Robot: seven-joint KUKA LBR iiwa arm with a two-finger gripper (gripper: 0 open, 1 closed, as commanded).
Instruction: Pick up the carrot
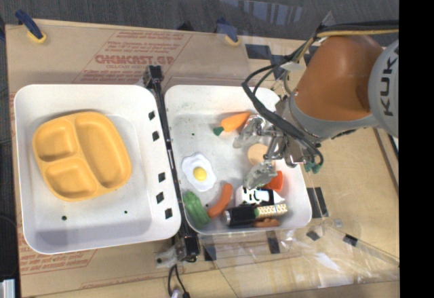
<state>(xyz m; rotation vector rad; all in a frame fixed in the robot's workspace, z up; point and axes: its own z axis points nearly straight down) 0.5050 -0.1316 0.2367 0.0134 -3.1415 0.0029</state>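
So the biggest thing here is the bench (203, 42), covered in brown cardboard with red print on it, taking up most of the frame. On it sit two shallow white bins side by side: the left bin (41, 222) in the left half and the right bin (203, 103) in the middle. The arm (336, 83) comes in from the right edge, with its big orange band hanging over the right bin's upper right corner. The left bin holds a yellow divided tray (81, 154), three compartments, sitting a bit left of centre.

The gripper (264, 154) hangs over the right side of the right bin; honestly can't tell if it's open or closed with the cables and metal bits in the way.

The carrot (232, 121) lies in the upper part of the right bin, just left of the gripper, orange with a green end pointing lower left. It's lying loose on the bin floor.

Smaller stuff in that bin: a fried egg (199, 172) left of centre, a green vegetable (192, 207) at the lower left, and a reddish sausage (220, 199) right beside it.
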